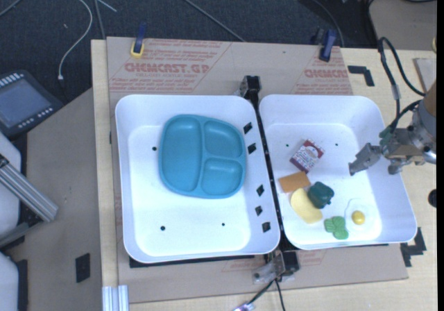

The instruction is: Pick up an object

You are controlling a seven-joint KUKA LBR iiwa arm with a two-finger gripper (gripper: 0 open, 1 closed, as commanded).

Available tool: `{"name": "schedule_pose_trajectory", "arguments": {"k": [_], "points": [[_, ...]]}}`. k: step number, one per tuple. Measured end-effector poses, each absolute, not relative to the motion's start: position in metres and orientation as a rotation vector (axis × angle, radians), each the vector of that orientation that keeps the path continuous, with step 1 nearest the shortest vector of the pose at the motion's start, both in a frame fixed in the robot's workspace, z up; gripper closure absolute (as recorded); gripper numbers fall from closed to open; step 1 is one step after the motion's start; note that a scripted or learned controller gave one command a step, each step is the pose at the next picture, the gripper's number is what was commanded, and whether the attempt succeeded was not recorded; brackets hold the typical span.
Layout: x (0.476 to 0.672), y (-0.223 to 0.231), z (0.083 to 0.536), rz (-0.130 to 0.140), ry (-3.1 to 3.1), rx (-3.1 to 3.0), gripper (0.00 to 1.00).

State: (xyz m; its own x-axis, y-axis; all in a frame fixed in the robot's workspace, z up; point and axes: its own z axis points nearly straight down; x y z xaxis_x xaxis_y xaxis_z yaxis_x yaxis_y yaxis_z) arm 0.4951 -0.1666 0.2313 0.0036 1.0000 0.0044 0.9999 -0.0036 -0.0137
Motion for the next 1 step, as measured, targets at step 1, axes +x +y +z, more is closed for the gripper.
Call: {"name": "schedule_pose_trajectory", "arguments": {"k": [1], "points": [[0.4977, -0.1662, 0.2374, 0.000, -2.221, -2.220, 0.00]]}}
